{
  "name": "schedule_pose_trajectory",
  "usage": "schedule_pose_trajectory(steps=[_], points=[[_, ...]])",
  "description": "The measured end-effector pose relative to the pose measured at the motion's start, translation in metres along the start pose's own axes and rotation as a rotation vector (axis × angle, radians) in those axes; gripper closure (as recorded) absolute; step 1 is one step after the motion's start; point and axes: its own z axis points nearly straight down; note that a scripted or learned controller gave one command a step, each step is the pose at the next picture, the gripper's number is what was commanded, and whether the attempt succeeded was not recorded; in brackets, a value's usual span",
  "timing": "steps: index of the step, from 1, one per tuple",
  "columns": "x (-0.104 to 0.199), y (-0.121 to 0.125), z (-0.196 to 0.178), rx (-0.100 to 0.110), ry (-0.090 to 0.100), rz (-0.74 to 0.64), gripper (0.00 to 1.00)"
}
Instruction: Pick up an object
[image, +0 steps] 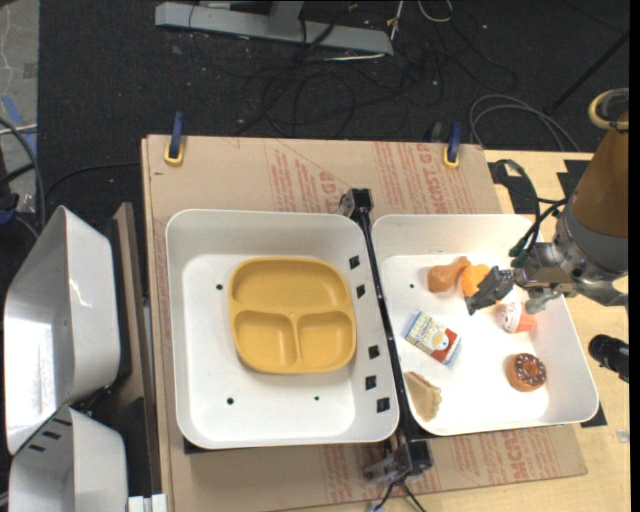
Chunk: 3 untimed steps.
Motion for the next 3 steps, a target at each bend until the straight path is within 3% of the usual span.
schedule_pose_trajectory(steps=[1,3], points=[[0.000,0.002,-0.006,-0.011,-0.001,-0.003,0.00],[-0.008,-0.001,0.097,-0.008,-0.001,0.001,0.00]])
